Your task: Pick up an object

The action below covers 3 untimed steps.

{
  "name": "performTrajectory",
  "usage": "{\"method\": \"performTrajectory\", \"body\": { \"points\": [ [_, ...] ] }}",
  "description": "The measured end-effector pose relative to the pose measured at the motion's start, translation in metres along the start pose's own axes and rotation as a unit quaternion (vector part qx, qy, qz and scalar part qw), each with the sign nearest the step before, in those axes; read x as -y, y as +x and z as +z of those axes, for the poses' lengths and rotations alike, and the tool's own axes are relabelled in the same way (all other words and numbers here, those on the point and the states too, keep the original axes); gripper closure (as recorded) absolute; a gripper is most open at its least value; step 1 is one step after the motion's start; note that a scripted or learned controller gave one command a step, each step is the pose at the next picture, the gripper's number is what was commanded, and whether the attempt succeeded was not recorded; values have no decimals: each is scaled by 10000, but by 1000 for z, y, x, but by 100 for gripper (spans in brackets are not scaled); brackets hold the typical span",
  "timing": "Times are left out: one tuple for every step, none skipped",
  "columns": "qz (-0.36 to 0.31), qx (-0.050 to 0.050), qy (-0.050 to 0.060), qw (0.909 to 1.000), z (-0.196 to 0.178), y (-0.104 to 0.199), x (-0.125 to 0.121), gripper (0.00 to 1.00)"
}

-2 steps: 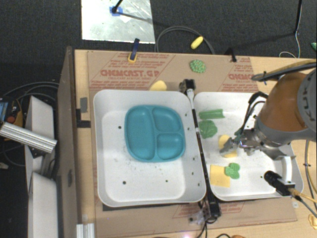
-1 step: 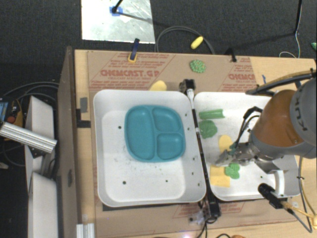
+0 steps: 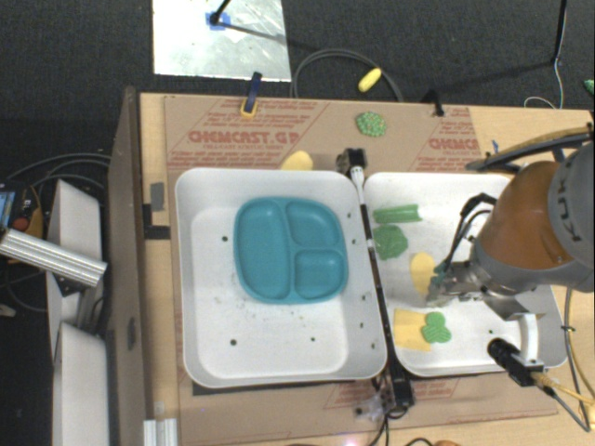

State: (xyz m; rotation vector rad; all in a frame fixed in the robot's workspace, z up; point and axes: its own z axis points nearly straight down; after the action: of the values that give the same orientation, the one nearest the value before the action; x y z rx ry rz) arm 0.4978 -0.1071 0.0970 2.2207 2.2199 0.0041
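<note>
The right bin (image 3: 483, 190) holds several small toy foods: a green strip (image 3: 397, 215), a round green piece (image 3: 390, 242), a yellow piece (image 3: 422, 269), a flat yellow slab (image 3: 408, 327) and a small green floret (image 3: 436, 328) lying on its edge. My gripper (image 3: 441, 284) hangs low over the bin, just right of the yellow piece and above the floret. The orange-banded wrist covers the fingers, so their state is hidden. Nothing shows between them.
The left bin (image 3: 200, 249) holds a teal divided plate (image 3: 290, 250). On the cardboard behind the bins lie a green disc (image 3: 371, 124) and a yellow piece (image 3: 297, 162). A metal divider (image 3: 369, 249) runs between the bins. Cables cross the right bin's far side.
</note>
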Motion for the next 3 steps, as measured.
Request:
{"method": "performTrajectory", "body": {
  "points": [
    [11,28,-39,10000,-102,-42,10,100],
    [-3,6,0,10000,-96,-39,10,0],
    [-47,2,-4,10000,-25,1,-59,0]
  ]
}}
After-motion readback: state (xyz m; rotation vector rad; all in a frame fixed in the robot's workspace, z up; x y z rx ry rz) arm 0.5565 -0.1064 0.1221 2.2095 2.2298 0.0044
